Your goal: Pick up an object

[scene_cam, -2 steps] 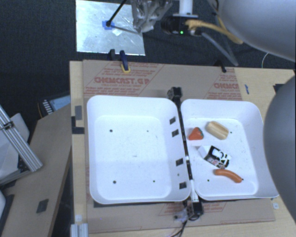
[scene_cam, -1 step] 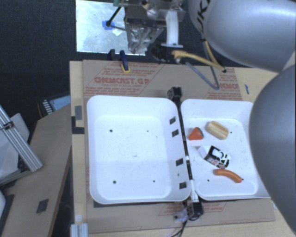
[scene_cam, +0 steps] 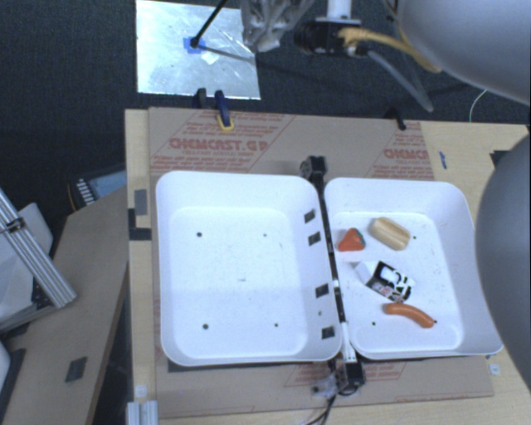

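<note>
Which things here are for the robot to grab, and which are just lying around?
For grabbing, all in the right bin:
- bread roll
- orange wedge
- black-and-white packet
- sausage

Just lying around:
- left bin
- cardboard sheet
- foil sheet

The grey arm arches across the top right, its claw raised high at the top edge.

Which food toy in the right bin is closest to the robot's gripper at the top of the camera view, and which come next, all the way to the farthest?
The gripper hangs above the bench's far edge.
1. Tan bread roll, toward the back of the right bin; the orange wedge near the divider is too close to call against it.
2. Black-and-white packet, mid-bin.
3. Orange sausage, near the front.
</note>
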